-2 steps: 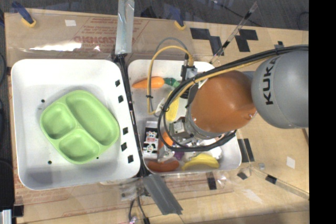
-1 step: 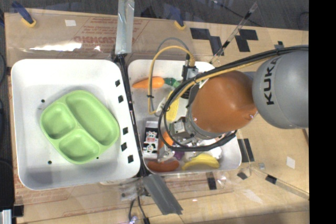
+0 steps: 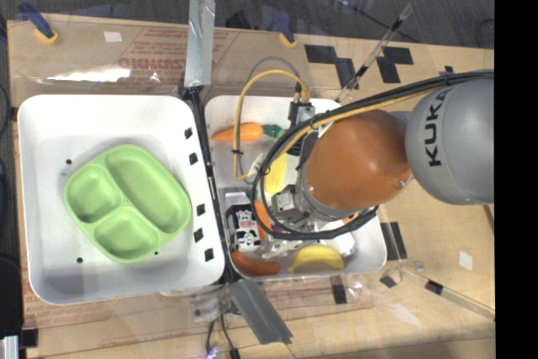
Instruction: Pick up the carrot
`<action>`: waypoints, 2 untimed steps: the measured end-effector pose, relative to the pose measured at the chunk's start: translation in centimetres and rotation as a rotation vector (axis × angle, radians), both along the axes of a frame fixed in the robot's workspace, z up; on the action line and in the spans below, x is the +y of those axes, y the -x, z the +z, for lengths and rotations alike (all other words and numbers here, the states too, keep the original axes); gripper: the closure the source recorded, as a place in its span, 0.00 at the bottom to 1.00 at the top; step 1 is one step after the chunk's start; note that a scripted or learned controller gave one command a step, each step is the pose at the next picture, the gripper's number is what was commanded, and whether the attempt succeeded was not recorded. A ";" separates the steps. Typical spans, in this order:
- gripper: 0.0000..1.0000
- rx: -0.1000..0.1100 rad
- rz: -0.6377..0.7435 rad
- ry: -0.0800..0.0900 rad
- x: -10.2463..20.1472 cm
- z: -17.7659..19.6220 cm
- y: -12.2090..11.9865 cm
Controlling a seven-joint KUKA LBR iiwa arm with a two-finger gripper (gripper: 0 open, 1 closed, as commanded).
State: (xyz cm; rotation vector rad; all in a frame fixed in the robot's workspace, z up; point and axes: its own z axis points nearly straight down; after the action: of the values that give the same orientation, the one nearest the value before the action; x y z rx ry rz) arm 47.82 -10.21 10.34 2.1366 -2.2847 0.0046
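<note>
While arm hovers, carrot lies apart

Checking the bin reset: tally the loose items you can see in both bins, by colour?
Green: 1, the divided plate in the left bin
Orange: 1, the carrot in the right bin
Yellow: 1, item at the near edge
Red-brown: 1, item beside it
Total: 4; the arm hides more of that bin.
</note>
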 end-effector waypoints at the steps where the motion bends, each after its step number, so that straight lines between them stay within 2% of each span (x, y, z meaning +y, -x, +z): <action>1: 1.00 -0.010 0.228 -0.013 6.6 8.9 -3.3; 2: 1.00 0.000 0.675 -0.016 -1.5 5.1 0.2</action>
State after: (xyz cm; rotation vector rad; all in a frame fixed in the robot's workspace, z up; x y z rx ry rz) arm 47.61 -11.71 15.44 2.7832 -1.4537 -0.0066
